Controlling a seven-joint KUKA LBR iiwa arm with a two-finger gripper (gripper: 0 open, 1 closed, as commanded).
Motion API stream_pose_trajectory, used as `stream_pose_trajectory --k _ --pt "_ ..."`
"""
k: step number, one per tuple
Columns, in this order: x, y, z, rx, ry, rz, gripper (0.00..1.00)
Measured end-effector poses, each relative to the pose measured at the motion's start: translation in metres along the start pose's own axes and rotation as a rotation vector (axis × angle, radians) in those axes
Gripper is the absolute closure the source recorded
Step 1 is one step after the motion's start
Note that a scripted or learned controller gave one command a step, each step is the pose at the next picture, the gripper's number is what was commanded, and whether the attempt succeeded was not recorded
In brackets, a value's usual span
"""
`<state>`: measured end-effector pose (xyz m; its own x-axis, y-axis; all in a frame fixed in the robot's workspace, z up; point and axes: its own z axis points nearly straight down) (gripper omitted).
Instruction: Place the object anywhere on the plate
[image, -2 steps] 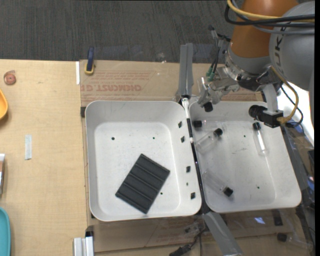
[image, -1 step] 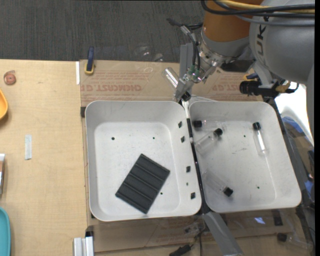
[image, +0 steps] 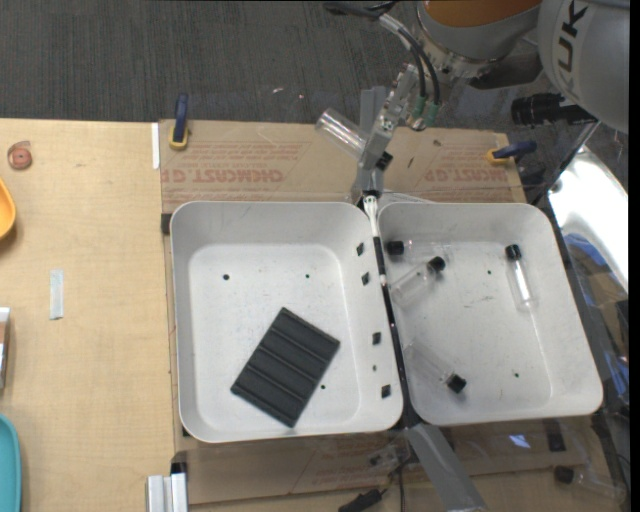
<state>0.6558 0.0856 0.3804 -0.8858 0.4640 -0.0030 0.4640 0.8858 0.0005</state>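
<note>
The plate (image: 287, 366) is a dark ribbed rectangle lying tilted on the floor of the left bin (image: 183, 330), toward its front. My gripper (image: 371, 132) hangs high over the back edge of the bench, above the seam between the two bins. It is shut on a clear tube (image: 338, 127), which sticks out to the left of the fingers, well above the cardboard. The plate lies far forward and left of the gripper.
The right bin (image: 578, 330) holds several clear tubes with black caps, such as one at the back right (image: 519, 277) and one near the front (image: 447, 376). Blue clamps (image: 181, 120) (image: 508, 153) pin the cardboard behind the bins.
</note>
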Motion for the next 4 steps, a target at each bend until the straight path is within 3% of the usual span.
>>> stream_pose_trajectory --k 1,2,3,4 --pt "0.084 0.052 0.082 -0.001 0.003 -0.496 1.00" --pt "0.134 0.049 0.056 -0.002 0.002 -0.705 1.00" --pt "0.118 -0.013 0.072 -0.001 0.002 -0.776 1.00" --pt "0.117 0.027 0.033 -0.004 0.000 -1.130 1.00"
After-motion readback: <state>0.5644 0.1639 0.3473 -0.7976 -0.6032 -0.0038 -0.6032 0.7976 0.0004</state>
